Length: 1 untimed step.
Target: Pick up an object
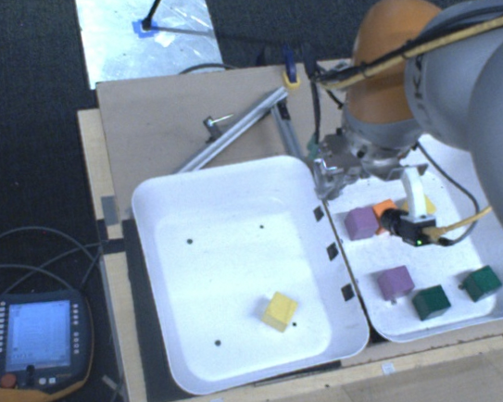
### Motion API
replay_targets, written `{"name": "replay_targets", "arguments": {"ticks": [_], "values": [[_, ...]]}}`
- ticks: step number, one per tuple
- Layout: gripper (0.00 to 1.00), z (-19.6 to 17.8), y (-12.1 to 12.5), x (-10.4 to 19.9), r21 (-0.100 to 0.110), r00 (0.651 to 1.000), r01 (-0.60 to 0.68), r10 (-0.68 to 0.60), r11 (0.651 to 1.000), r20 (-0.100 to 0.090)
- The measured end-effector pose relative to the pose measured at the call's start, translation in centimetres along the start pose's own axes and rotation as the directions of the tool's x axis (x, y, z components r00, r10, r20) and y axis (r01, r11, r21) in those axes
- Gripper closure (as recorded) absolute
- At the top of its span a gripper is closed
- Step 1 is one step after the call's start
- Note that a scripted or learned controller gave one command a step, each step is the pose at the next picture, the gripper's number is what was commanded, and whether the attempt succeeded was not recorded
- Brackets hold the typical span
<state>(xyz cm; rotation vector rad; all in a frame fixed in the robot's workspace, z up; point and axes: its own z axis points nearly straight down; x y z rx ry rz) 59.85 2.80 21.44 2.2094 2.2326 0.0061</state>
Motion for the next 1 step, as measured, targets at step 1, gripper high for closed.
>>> {"name": "replay_targets", "arguments": {"ticks": [1], "values": [[1.0,-1.71,1.65,5.59,-0.001,1.0,0.001,-0.001,1.0,-0.001]]}}
